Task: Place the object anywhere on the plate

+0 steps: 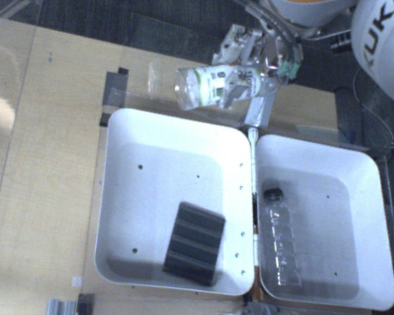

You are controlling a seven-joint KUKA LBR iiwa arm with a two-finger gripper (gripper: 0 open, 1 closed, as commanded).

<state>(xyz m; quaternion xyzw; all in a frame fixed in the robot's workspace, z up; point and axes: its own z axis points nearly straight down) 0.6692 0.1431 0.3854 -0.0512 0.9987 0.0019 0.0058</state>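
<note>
Beyond both bins (186,132), claw (240,85) grips clear bottle (201,86) lying crosswise, pointing left.

Clear plastic bottle (281,242), matt white bins (133,135), ribbed black plate (195,243).

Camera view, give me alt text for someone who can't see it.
A grey robot arm's gripper holds a clear bottle above the bench, beyond two white bins. The left bin holds a dark ridged plate; the right bin holds another clear bottle.
</note>
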